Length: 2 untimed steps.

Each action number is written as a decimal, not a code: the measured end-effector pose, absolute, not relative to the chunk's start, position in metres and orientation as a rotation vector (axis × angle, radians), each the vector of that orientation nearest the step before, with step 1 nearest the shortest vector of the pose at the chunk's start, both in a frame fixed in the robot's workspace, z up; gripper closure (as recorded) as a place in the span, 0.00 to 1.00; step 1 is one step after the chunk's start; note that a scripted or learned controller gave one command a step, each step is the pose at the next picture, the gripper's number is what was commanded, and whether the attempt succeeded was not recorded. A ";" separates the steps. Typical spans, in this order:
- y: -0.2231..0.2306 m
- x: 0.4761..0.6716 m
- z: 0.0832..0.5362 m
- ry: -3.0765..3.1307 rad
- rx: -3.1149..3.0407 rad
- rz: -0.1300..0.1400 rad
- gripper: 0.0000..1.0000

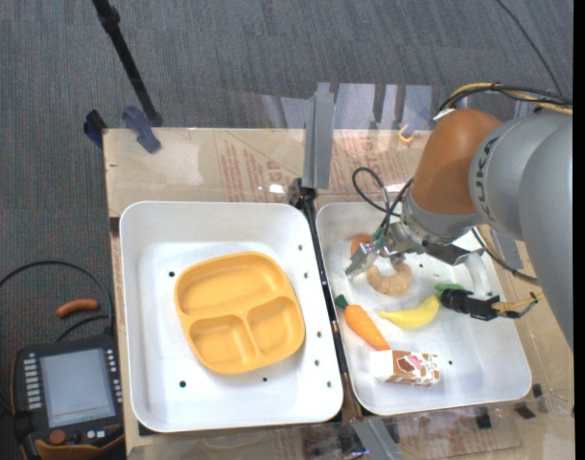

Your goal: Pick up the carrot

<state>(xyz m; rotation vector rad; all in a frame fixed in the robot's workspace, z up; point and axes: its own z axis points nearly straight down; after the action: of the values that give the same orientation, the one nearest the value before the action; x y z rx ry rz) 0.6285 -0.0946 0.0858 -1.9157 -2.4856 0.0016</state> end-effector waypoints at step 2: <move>-0.097 0.629 0.094 -2.476 -1.924 0.001 0.00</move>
<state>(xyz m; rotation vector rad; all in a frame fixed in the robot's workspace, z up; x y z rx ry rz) 0.6286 -0.0972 0.0939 -1.9237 -2.4765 0.0013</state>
